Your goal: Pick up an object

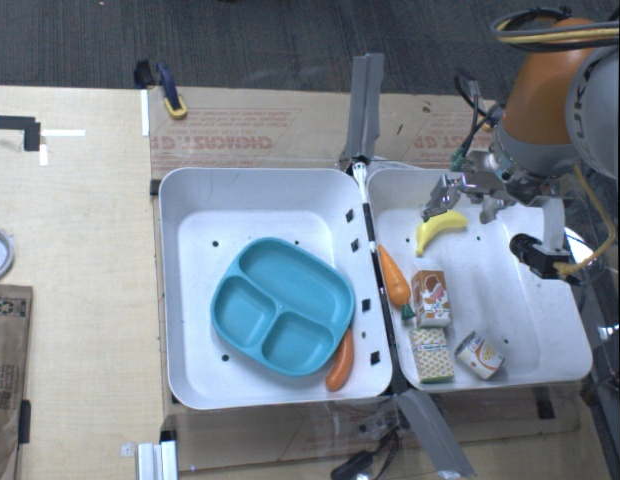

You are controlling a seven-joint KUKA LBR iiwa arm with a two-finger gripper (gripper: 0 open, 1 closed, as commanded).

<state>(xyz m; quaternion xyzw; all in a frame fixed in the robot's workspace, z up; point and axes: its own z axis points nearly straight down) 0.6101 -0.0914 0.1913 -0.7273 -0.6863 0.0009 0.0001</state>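
Claw (442,200): grip state unclear, at 11 o'clock of the curved yellow plastic banana (441,230).
Advice: descend squarely across the banana's middle.

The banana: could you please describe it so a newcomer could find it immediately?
Look in the right-hand white bin, toward its far end. The banana lies there just below the pincer; it is the sole yellow, curved item, unlike the orange carrot and the boxes nearer the front.
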